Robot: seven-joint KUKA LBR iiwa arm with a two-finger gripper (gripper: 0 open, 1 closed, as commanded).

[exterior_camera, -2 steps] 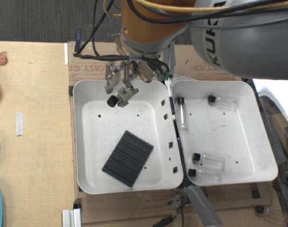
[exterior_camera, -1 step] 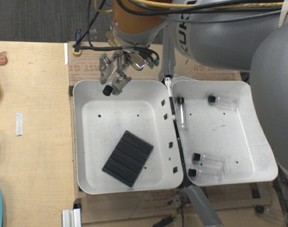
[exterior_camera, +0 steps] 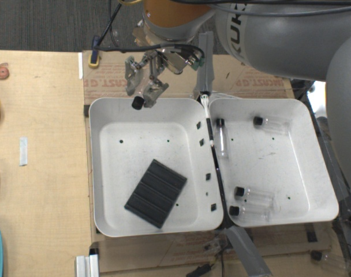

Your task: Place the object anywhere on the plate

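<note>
While fingers (exterior_camera: 156, 87) grip one vial (exterior_camera: 142, 98): four vials (exterior_camera: 222, 138), one plate (exterior_camera: 156, 193).

I've got just one fixed cam, mounted above the bench (exterior_camera: 43, 154), tilted down over both white bins (exterior_camera: 97, 172), fairly close. The arm (exterior_camera: 291, 27) comes in from the right.

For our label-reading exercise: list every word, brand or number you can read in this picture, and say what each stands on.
"KU", cut off by a cable: on the grey arm.
Red print, mirrored and too blurred to read: on the cardboard behind the bins.
The left bin and black ribbed plate carry no print.
</note>
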